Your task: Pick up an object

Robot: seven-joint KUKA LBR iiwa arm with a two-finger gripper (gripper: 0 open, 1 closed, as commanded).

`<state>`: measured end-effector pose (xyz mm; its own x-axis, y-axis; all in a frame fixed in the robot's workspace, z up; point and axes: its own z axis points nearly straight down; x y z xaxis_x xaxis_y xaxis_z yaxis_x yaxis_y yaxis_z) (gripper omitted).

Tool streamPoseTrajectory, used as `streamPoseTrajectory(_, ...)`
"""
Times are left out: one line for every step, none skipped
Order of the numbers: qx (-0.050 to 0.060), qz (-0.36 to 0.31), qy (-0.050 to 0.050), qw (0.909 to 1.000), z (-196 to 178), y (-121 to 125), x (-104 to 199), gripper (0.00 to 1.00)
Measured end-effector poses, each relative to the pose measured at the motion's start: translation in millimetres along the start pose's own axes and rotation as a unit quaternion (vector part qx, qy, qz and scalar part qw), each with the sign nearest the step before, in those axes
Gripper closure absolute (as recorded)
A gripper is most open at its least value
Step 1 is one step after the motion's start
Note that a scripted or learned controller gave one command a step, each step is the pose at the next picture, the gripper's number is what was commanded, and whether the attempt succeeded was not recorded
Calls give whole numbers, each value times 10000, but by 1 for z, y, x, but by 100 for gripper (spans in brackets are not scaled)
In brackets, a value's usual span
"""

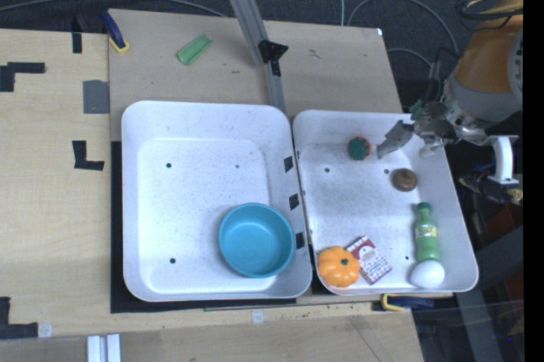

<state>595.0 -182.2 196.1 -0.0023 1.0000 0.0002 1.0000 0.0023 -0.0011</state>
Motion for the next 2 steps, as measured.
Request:
streamPoseTrajectory(1, -1, -1, 10000, 0, 0, 0, 0)
streamPoseTrajectory(35, 4, 4, 10000, 65, -4, 1, 0)
